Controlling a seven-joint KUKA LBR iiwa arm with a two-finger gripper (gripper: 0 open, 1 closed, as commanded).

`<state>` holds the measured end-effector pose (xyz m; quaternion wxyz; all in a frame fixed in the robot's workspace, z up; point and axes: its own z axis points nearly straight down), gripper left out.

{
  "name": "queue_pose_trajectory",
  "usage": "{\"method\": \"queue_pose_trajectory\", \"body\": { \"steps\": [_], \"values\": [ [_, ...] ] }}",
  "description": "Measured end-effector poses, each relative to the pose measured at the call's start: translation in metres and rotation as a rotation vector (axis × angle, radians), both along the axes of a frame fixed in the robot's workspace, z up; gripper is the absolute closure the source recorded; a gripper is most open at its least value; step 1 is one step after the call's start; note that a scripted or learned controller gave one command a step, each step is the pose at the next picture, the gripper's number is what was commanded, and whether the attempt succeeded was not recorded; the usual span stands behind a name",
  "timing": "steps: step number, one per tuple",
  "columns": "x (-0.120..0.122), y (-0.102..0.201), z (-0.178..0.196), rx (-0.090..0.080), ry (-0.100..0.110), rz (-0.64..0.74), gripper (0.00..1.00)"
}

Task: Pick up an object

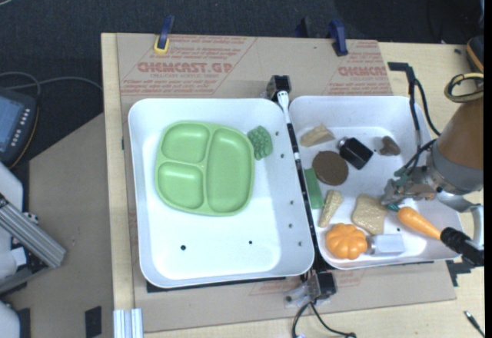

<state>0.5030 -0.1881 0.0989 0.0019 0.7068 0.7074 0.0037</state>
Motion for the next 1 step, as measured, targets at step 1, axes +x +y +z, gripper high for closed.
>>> {"method": "queue_pose_trajectory", "body": {
  "steps": [1],
  "values": [
    [-0.0038, -0.0009, 0.0624, -0.006, 0.001, 0.0, 1.0]
  ]
}}
